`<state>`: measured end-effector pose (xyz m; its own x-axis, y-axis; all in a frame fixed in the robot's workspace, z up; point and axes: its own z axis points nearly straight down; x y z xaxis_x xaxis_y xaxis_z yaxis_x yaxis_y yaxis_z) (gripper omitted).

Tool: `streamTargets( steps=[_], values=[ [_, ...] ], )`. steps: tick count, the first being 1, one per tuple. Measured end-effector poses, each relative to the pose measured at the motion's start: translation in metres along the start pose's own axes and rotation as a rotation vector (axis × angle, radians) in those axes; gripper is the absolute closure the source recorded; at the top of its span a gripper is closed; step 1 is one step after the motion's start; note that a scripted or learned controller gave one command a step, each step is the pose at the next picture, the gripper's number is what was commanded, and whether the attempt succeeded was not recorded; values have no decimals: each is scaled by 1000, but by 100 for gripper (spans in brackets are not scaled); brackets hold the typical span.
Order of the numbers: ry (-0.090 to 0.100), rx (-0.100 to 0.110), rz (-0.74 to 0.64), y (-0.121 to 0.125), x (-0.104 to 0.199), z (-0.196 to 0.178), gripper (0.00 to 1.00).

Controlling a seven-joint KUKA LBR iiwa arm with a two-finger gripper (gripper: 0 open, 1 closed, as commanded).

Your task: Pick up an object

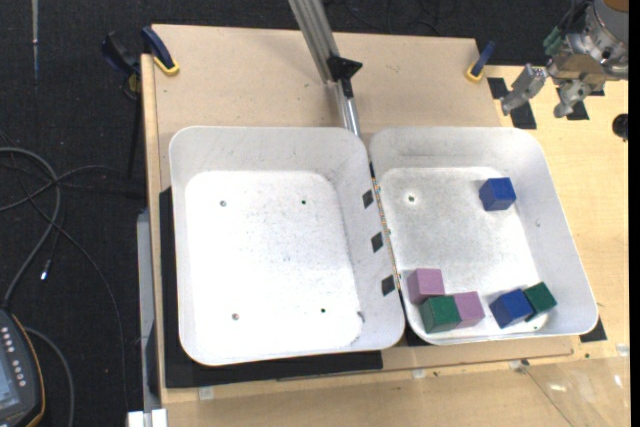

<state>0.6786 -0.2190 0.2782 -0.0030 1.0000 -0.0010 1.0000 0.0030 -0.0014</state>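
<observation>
Nothing picked yet: the gripper [547,91] hangs spread open and empty past the right bin's [455,147] far corner. Closest grab is the blue cube [497,193], sitting inside it.

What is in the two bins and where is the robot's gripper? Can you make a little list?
left bin: no blocks
right bin: six blocks
blue blocks: one alone at the back, one at the front
pink blocks: two
green blocks: two
gripper: open, above the bench beyond the right bin, holding nothing
</observation>
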Motion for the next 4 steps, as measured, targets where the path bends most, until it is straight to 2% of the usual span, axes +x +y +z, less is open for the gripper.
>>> streamTargets(
  steps=[1,2,3,4],
  values=[
    [2,5,2,3,-5,60,0],
    [3,4,2,-16,-4,187,0],
    [3,2,0,-57,39,183,0],
    [0,-4,3,-55,37,172,100]
  ],
)
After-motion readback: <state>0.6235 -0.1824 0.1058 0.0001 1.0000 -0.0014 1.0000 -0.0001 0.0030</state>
